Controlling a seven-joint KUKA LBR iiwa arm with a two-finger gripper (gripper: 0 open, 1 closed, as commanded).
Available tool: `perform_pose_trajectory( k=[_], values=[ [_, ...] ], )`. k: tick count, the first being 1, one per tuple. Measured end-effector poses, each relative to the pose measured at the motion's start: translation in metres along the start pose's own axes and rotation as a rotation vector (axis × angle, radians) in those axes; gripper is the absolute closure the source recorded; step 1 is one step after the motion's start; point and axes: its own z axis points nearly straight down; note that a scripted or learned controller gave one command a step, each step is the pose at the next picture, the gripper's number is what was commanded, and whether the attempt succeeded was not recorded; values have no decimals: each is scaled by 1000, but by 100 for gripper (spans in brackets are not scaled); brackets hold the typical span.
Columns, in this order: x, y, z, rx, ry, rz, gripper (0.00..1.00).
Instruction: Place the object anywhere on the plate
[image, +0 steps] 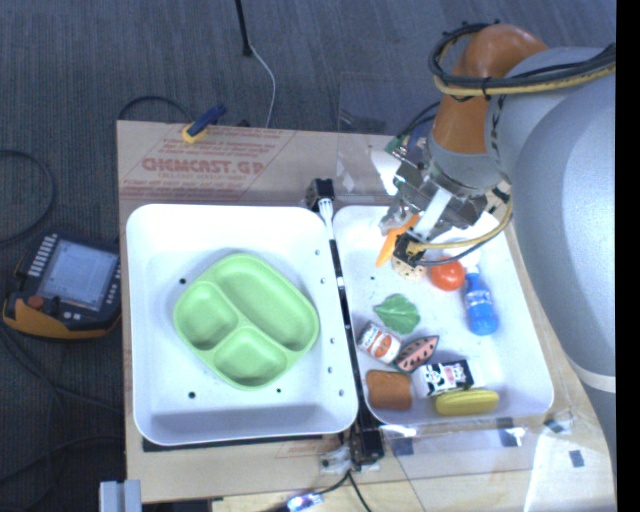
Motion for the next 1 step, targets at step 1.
perform_pose_trajectory(
  k=[1],
  values=[
    [37,-66,18,4,1,-78,100]
  ],
)
